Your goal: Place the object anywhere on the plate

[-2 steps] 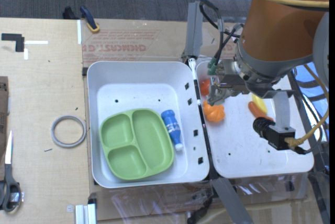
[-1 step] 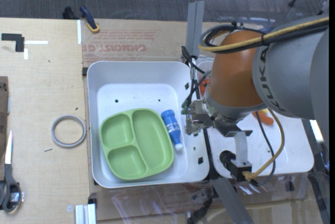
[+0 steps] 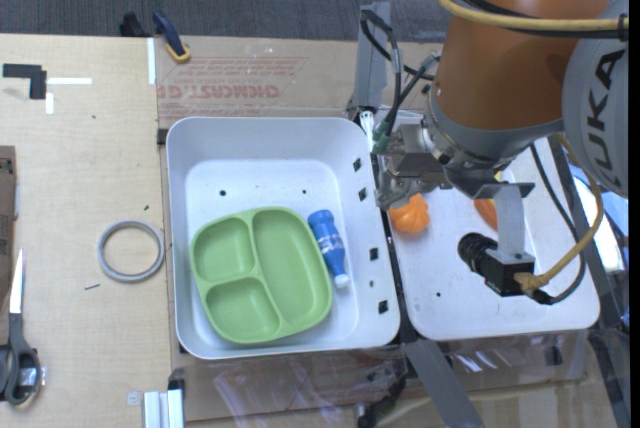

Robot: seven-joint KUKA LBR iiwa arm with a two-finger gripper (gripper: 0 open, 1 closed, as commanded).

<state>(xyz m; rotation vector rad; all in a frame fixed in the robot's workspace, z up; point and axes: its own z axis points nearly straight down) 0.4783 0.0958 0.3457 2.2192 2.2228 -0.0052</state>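
Plate [image 3: 262,274] was light green, three compartments. Tube [image 3: 328,246] beside it was blue with a white cap. Object [image 3: 409,215] under the arm was orange. Both bins [image 3: 190,246] were white. Tape ring [image 3: 131,249] was grey.

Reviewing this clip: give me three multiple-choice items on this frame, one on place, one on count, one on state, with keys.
1. Where is the green plate?
A. left bin
B. right bin
C. on the bench

2. How many compartments does the plate have?
A. two
B. three
C. five

3. How is the blue bottle?
A. standing upright
B. lying beside the plate
C. lying in a compartment

Key: 1 A, it lies inside the left bin. 2 B, two small and one long. 3 B, it lies on its side along the plate's right edge.
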